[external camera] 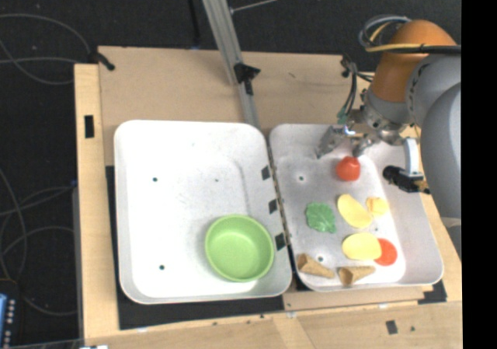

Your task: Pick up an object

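On the tabletop [178,83], the left bin [186,161] holds a green bowl [239,247] at its five o'clock corner, while the right bin [303,153] carries a green leafy piece [320,217] near its middle, two tan cones [334,268] at six o'clock, yellow pieces [356,212] and an orange-red piece [386,252] toward four o'clock, and a red ball [348,169] at about one o'clock. The gripper [348,137] hangs just above the ball at the bin's twelve-to-one o'clock edge, its jaws spread and grasping nothing. The likely trouble, I judge, is that the round ball rolls off as the jaws close off-centre, or a finger strikes the nearby bin wall.
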